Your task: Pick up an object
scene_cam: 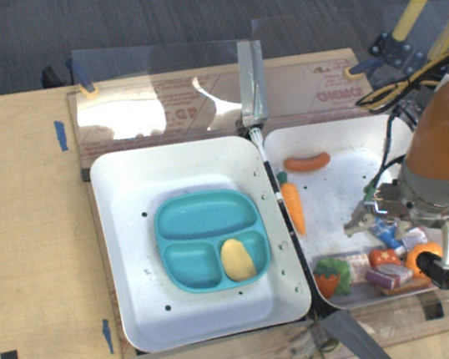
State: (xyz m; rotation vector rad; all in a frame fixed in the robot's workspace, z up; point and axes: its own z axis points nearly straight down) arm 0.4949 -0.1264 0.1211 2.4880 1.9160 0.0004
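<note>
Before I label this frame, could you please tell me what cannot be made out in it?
- Gripper, camera view: the arm's own wrist covers its fingers, so open or shut is unclear.
- Small toys piled in the right bin: partly under the arm and too crowded to identify.
- Arm: cut off by the right edge.
- Clear back panel: glare washes out what lies behind.

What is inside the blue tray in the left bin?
The blue tray holds one yellow potato in its lower right compartment. What lies under the potato is covered.
</note>
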